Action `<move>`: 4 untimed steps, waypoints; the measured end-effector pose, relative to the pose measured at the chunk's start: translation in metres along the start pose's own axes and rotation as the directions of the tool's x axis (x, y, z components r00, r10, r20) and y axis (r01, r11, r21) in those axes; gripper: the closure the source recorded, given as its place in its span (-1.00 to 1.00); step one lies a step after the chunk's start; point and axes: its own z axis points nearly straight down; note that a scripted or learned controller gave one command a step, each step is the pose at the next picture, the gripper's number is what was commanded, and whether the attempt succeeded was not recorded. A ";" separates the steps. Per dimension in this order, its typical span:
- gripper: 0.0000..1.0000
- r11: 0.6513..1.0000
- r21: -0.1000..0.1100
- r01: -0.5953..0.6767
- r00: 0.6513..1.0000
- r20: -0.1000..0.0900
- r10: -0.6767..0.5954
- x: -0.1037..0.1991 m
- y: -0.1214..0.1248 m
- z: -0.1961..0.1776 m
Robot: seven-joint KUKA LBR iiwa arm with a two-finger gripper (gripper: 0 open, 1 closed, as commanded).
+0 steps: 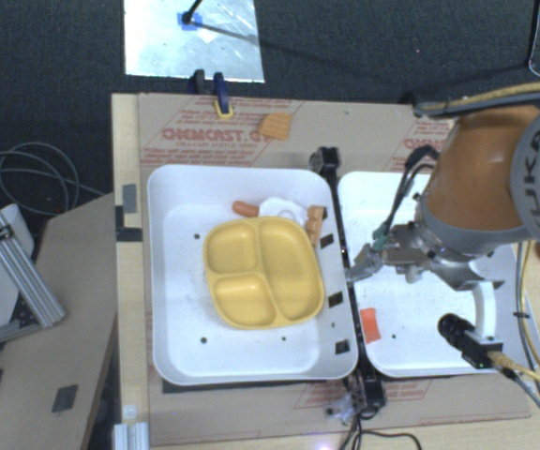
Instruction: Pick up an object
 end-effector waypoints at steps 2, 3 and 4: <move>-1.00 1.000 0.002 -0.001 1.000 0.001 0.001 -0.037 0.000 -0.006; -1.00 1.000 -0.017 -0.012 1.000 0.007 0.012 -0.094 0.017 -0.102; -1.00 1.000 0.003 -0.002 1.000 0.000 0.002 -0.043 -0.001 -0.004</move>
